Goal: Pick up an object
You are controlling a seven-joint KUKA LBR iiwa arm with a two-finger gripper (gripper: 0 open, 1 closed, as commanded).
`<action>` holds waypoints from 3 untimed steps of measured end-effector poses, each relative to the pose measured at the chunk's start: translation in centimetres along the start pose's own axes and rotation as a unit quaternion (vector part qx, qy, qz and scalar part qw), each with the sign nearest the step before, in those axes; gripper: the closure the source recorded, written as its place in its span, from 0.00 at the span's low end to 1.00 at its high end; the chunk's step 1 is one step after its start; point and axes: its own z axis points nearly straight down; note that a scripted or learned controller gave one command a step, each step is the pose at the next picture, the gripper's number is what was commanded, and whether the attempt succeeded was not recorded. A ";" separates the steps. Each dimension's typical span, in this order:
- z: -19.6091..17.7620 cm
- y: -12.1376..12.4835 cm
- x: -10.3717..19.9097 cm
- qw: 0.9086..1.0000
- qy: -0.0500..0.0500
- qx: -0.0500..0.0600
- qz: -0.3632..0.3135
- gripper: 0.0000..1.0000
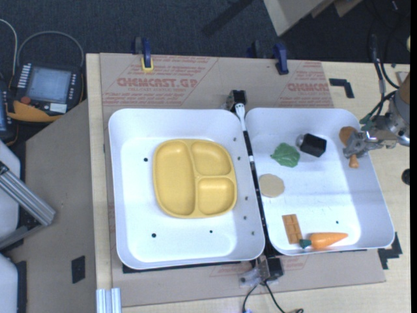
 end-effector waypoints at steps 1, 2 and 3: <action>-2.0 0.1 0.0 1.000 0.000 0.001 0.000 1.00; -3.1 -0.5 5.1 1.000 0.003 0.004 -0.002 1.00; -4.1 -1.0 10.3 1.000 0.003 0.004 -0.002 1.00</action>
